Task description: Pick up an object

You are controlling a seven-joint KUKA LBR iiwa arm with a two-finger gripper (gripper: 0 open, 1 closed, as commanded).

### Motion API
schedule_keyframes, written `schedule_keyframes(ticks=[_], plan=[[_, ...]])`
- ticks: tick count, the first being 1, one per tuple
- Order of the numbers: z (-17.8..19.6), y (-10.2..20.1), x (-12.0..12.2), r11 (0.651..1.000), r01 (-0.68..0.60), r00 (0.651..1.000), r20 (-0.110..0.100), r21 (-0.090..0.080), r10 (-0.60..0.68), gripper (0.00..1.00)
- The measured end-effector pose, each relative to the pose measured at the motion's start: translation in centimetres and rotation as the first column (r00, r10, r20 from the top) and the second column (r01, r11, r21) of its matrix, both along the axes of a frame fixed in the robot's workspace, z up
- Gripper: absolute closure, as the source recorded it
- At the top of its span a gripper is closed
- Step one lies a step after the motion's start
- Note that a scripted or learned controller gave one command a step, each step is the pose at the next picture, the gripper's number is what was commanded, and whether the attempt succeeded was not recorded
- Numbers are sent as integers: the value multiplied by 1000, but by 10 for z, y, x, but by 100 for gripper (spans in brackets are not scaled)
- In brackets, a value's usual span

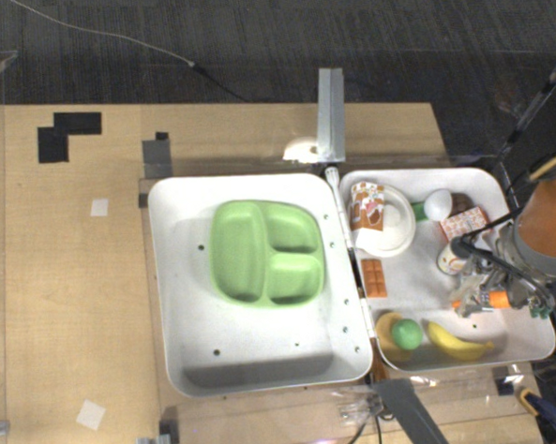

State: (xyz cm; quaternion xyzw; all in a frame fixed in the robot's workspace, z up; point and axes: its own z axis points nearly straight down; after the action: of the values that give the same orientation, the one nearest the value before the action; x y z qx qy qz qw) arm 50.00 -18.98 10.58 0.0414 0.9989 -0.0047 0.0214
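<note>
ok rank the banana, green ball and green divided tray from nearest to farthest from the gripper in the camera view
1. banana, just below the gripper in the right bin
2. green ball, further left in the same bin, in a bowl
3. green divided tray, over in the left bin

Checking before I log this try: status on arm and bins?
Gripper low in right bin. Nothing seen held. Banana and green ball close by. Green divided tray alone in left bin.

Two bins are set side by side on the bench [67, 304]. A divided tray [266, 253] lies in the left bin [187, 353]. In the right bin [534, 341], a plate [391, 233] sits toward the back left, a banana [459, 343] at the front.
</note>
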Motion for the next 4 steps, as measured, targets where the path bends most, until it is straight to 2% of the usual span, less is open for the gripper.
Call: schedule_keyframes(ticks=[1,2,3,4], plan=[[100,-16,26,991,-134,991,-27,4,134,100],[109,-15,27,991,-135,991,-23,5,135,100],[95,-15,38,931,-366,930,-34,6,366,100],[89,-15,57,734,-679,734,-35,4,679,100]])
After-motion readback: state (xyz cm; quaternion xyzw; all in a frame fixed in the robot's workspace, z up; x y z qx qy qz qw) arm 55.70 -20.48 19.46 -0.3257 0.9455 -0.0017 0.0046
